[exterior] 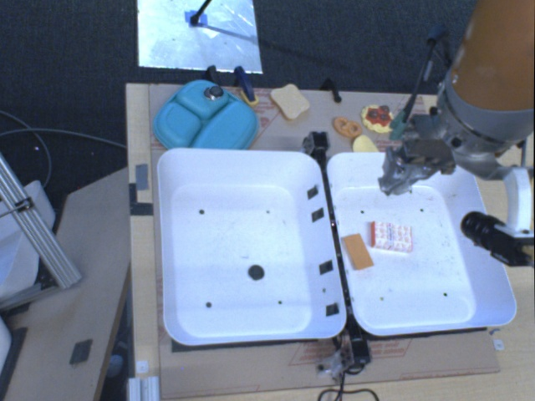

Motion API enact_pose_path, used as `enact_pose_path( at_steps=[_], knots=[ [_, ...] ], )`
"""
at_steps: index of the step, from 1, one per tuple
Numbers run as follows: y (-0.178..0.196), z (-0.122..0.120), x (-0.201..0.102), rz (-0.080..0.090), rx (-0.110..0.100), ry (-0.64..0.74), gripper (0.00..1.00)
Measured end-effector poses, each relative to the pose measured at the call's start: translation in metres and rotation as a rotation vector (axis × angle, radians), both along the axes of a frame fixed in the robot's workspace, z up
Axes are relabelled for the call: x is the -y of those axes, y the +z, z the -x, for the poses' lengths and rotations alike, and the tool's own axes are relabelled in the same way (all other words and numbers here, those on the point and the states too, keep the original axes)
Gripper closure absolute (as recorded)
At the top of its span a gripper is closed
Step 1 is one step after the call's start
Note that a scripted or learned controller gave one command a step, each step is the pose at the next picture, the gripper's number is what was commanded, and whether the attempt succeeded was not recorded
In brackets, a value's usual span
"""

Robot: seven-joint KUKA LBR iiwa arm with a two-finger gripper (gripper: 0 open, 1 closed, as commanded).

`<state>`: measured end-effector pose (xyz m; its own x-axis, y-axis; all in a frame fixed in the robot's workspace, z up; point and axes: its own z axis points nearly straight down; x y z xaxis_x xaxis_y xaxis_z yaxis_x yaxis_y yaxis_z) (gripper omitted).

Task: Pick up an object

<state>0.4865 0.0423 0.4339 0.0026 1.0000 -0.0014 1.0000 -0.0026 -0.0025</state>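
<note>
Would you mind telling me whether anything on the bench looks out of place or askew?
Several toy food pieces lie outside the bins, on the bench behind them: a bread slice, a pretzel and a small pizza, beside a blue divided plate. In the right bin, an orange block lies askew.

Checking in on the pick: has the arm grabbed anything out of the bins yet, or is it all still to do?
Nothing looks picked yet. The red-and-white packet and the orange block both lie flat on the floor of the right bin; a small dark disc lies in the left bin. The gripper hangs over the right bin's far edge, apart from both items. Descent, grasp and lift remain.
</note>
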Motion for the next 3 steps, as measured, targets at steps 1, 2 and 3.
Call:
enact_pose_path(
  at_steps=[1, 2, 3],
  knots=[
    [0.022, 0.0, -0.035, -0.003, 0.008, 0.009, 1.0],
    [-0.004, 0.0, -0.036, -0.002, 0.004, 0.004, 1.0],
    [0.021, 0.0, -0.023, -0.002, 0.008, 0.003, 1.0]
  ],
)
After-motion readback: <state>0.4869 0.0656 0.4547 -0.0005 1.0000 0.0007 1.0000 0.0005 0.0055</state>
